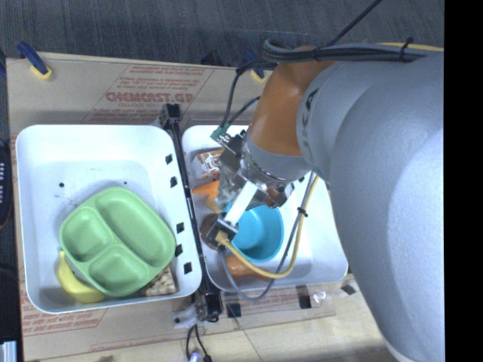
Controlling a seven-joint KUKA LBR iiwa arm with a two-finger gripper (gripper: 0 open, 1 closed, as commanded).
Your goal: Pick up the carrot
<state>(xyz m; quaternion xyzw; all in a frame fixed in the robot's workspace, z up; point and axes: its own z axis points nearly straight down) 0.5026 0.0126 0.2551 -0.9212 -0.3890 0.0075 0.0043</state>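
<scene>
Gripper [223,185] hangs low in the right bin [324,266] — whether it is apart or together I cannot tell. An orange sliver, likely the carrot [202,191], lies just beside it by the left wall; centre on that, clear of the blue cup [260,234].

Divided plate [117,240] in left bin [45,172], bowl [260,236] in right bin [321,256]

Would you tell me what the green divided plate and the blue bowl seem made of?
The green divided plate looks like moulded plastic, matte: uniform colour, soft rounded compartment ridges, dull highlights. The blue bowl also seems plastic, slightly glossier, with even colour and a thin smooth rim; partly covered, so tentative.
</scene>
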